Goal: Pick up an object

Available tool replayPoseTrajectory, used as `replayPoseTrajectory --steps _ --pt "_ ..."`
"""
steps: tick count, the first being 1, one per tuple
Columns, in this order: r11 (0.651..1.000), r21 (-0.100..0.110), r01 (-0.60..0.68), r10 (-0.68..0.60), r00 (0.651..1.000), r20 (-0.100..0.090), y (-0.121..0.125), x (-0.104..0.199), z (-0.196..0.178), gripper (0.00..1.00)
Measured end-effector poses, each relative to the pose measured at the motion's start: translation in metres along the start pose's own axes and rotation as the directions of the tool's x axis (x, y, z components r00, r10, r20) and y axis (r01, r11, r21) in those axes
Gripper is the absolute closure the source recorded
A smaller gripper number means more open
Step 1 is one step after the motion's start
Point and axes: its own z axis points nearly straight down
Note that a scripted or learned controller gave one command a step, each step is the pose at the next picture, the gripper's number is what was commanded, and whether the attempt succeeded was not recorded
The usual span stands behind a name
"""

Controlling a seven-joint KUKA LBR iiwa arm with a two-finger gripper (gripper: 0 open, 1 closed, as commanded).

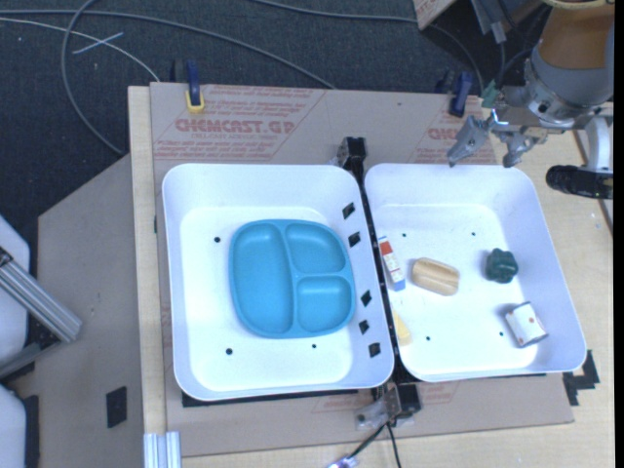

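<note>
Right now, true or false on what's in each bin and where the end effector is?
1. The blue divided plate lies in the left bin. True.
2. The end effector grips the green object. False: it is above the right bin's far rim, holding nothing.
3. The tan block sits in the right bin. True.
4. The right bin holds a single item. False: several.

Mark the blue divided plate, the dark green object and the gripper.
blue divided plate [291,278], camera view, centre ridge.
dark green object [501,265], camera view, its top.
gripper [489,144], camera view, between fingertips.
</note>
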Motion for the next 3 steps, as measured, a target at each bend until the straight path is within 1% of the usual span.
replayPoseTrajectory --steps 1,2,3 --pt "1.000 0.007 0.001 -0.001 1.000 -0.001 0.005 0.006 0.060 0.00" --pt "1.000 0.006 0.001 -0.001 1.000 -0.001 0.005 0.011 0.103 0.00" --pt "1.000 0.008 -0.001 0.001 1.000 -0.001 0.005 0.007 0.165 0.00"
